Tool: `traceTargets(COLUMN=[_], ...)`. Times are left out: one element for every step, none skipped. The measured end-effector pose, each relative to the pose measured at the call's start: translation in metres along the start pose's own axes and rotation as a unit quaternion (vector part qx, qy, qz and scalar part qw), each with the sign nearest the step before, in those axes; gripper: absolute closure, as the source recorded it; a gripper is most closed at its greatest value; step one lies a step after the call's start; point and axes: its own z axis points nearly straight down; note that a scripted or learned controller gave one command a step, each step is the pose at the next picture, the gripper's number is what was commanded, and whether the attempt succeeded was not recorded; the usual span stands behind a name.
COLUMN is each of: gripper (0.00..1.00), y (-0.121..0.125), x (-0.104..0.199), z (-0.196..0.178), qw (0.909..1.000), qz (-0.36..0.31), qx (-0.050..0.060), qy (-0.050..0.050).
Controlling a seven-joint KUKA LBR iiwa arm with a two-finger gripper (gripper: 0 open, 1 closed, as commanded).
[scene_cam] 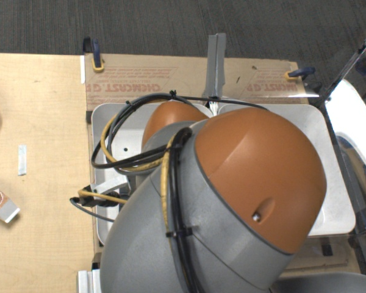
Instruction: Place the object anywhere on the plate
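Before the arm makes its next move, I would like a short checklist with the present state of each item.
1. Gripper fingers open or shut: cannot tell, the arm covers them.
2. Object held: cannot tell, hidden under the arm.
3. Plate position: cannot tell, nothing of it can be made out.
4. Left bin and right bin seated side by side on the bench: ok.
5. Cables free: not ok, loops hang over the left bin and past its left rim.

Single overhead camera, slanting down on bins point(110, 127), arm point(232, 212) close beneath.
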Motion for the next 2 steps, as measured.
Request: traceTargets(gripper=[0.00, 0.00], y=[0.023, 0.000], x=[0.034, 0.000], z=[-0.127, 0.000], qw=[1.0000, 1.0000], qz=[0.002, -0.001], qx=[0.000, 0.000], qy=[0.001, 0.000])
